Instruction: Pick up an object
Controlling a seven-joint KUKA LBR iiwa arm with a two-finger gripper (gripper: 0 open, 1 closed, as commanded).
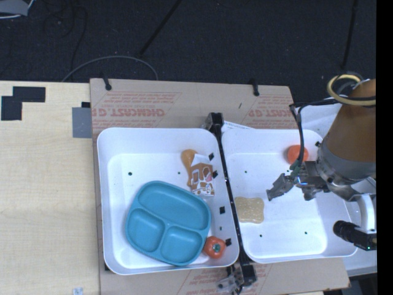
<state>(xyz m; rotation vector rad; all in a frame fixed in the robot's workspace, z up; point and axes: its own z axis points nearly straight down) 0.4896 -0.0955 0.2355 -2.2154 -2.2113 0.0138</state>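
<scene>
My gripper (pixel 288 186) hangs over the right bin (pixel 270 254), its dark fingers spread open with nothing between them. A flat beige piece (pixel 249 209) lies on the right bin's floor, just left of and below the gripper. An orange ball (pixel 296 153) sits near the right bin's far right, partly hidden behind the arm. In the left bin (pixel 116 165) lie a blue divided tray (pixel 167 222), a small red-orange fruit (pixel 214 247), an orange-brown piece (pixel 188 158) and a white-and-brown patterned item (pixel 202 180).
A black divider (pixel 224 189) runs between the two bins. The arm's grey and orange body (pixel 353 134) covers the right bin's right side. Cardboard (pixel 184 106) lies under both bins, on a light wooden bench (pixel 43 189).
</scene>
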